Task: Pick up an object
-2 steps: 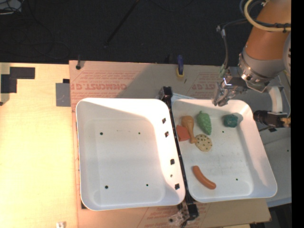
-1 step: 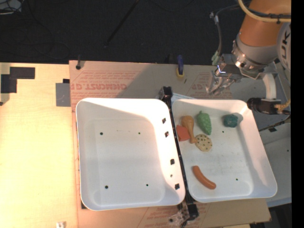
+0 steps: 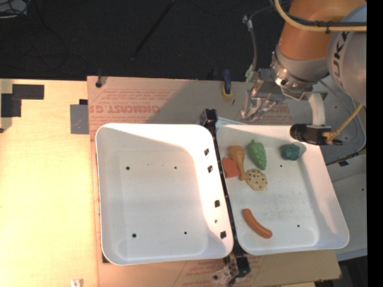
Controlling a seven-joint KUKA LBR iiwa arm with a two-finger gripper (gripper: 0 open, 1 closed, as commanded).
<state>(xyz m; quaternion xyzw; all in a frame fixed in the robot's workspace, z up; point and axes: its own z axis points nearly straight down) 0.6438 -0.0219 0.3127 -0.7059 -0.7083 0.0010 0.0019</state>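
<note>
Six small objects lie in the right bin (image 3: 323,232), most crowded toward its far left corner: a drumstick-shaped piece (image 3: 237,157), a red block (image 3: 230,168), a green leafy piece (image 3: 258,153) and a spotted cookie (image 3: 257,179), with a teal lump (image 3: 291,152) at the far edge and a sausage (image 3: 257,223) nearer the front. The gripper (image 3: 258,109) hangs above the far rim, carrying nothing; whether it is wide or narrow I cannot tell. A descent into the cluster risks nudging neighbours or clipping the rim. The left bin (image 3: 119,244) sits alongside.
</note>
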